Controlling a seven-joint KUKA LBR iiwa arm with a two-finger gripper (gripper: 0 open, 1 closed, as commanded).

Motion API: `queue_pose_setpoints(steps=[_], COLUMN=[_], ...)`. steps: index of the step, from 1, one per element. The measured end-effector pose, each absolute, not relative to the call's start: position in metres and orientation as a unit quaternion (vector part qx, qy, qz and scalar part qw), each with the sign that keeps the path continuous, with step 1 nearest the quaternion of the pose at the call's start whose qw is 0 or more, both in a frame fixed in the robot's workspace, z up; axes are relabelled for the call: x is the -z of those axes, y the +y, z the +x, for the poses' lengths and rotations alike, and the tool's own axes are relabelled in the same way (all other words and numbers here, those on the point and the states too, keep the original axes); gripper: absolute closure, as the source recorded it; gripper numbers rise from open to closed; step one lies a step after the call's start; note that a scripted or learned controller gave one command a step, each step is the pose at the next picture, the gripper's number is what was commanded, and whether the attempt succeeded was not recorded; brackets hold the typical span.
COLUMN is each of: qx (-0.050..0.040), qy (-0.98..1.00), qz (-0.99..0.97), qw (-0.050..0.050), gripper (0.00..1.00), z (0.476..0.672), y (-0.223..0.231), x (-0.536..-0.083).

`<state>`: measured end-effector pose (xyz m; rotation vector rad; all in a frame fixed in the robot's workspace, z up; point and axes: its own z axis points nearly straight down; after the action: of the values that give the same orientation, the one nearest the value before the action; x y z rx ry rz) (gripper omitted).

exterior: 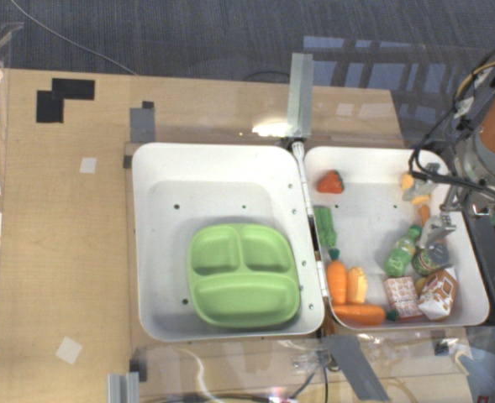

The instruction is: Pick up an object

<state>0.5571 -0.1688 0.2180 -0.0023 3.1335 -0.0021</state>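
1. Wooden bench [54, 250] carries two white bins side by side; the left bin [159, 175] sits toward the bench's middle and holds a green divided plate [243, 274] near its front edge.
2. Next comes the right bin [365, 170], toward the bench's right edge. Along its left wall lie a red strawberry [329, 182], a green pod [323, 227] and an orange carrot [336, 280]; a second carrot [359, 314] lies along the front wall.
3. Further right, a green bottle [402, 253] leans near a can [432, 259], with a small carton [439, 295] in the front right corner.
4. My gripper [439, 225] hangs over the right side of that bin, just above the can and bottle. I cannot tell its state; nothing shows in its grasp.
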Motion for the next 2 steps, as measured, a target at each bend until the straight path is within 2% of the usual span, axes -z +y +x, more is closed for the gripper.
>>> queue_pose_setpoints(steps=[1, 2], qx=[0.004, 0.0023], qy=[0.997, 0.995], qz=[-0.079, -0.102], qw=[0.018, 0.009], gripper=[0.0, 0.0], z=[0.568, 0.499], y=[-0.165, -0.144], x=[-0.112, -0.091])
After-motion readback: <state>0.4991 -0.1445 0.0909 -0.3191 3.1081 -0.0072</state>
